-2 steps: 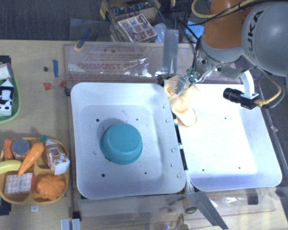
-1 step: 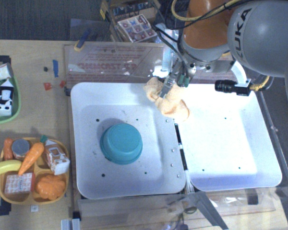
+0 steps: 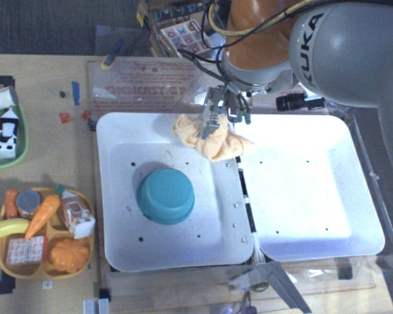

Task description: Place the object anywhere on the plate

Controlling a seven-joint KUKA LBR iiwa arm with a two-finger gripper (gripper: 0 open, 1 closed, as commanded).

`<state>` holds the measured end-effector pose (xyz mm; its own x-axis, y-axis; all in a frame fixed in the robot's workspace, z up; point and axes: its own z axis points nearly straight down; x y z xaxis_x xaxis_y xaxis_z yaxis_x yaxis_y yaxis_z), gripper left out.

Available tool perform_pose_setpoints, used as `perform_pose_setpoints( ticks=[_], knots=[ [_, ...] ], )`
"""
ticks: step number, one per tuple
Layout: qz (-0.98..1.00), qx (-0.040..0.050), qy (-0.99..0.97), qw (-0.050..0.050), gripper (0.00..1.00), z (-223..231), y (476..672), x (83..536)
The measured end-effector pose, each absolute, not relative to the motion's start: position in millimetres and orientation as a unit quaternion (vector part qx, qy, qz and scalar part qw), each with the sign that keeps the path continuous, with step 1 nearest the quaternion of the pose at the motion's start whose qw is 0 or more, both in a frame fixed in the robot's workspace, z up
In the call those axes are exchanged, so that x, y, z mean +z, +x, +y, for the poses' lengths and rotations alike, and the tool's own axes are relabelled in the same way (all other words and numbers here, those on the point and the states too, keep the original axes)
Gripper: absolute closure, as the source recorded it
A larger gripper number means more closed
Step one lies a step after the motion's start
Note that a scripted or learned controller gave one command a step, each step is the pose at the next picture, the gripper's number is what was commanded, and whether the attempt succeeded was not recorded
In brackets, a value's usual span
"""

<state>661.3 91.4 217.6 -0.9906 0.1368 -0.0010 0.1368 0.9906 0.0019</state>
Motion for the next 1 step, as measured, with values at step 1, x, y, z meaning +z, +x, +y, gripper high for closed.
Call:
perform_pose_setpoints(
  ticks=[1],
  knots=[
    [1.000,0.0014,0.000,0.002,1.00,141.9,663.3,220.2]
  ],
)
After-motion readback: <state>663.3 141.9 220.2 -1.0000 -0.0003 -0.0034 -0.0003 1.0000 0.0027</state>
